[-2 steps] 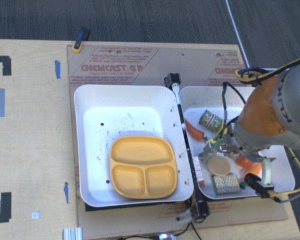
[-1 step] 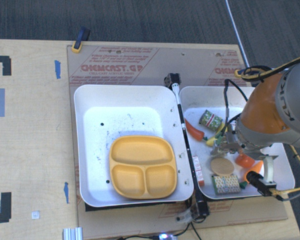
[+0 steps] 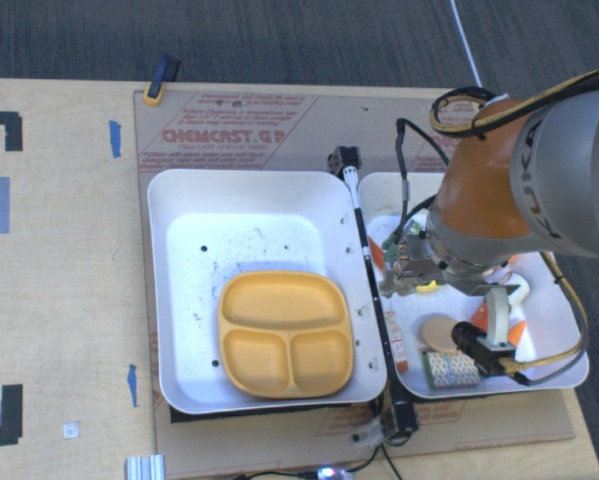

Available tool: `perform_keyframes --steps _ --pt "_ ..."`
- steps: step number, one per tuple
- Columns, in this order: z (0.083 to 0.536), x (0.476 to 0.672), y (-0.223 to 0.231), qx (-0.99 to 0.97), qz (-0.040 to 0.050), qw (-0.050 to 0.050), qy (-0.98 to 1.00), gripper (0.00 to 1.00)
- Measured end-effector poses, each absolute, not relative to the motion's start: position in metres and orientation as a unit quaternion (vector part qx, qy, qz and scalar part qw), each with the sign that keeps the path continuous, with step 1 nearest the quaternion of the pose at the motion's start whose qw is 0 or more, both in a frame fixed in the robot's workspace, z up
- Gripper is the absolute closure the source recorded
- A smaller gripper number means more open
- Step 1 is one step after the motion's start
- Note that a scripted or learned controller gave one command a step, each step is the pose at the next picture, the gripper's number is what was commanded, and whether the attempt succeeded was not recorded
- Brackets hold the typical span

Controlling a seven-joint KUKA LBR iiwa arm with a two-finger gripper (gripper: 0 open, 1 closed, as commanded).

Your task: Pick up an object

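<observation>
Grey arm [image 3: 539, 168] with glossy orange band, pincer [image 3: 411, 268] grip unclear, rounded yellow sectioned tray [image 3: 285, 331]

Left bin [image 3: 174, 268] white, flecked with dark specks; tray [image 3: 284, 331] inside mustard yellow. Right bin [image 3: 554, 376] white, holding tan disc [image 3: 440, 332], checked green-grey block [image 3: 451, 370], orange-and-white pieces [image 3: 519, 330]. Arm [image 3: 524, 183] grey, orange band. Bench [image 3: 59, 298] pale wood, blue tape marks [image 3: 115, 139].

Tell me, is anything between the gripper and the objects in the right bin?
Nothing visible stands between them. The gripper hangs over the left part of the right bin, and the small objects lie loose below and beside it.
</observation>
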State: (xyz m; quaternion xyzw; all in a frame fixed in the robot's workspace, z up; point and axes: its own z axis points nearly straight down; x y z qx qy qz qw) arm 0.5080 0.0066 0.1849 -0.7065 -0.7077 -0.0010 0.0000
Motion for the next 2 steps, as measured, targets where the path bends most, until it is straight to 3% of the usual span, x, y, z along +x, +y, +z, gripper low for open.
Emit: perform_keyframes --steps 1,2 --pt "0.1848 0.4874 -0.0610 -0.707 0.0001 0.001 -0.707 1.00" --pt "0.1848 0.4875 -0.0607 -0.707 -0.0001 0.001 -0.707 0.00"
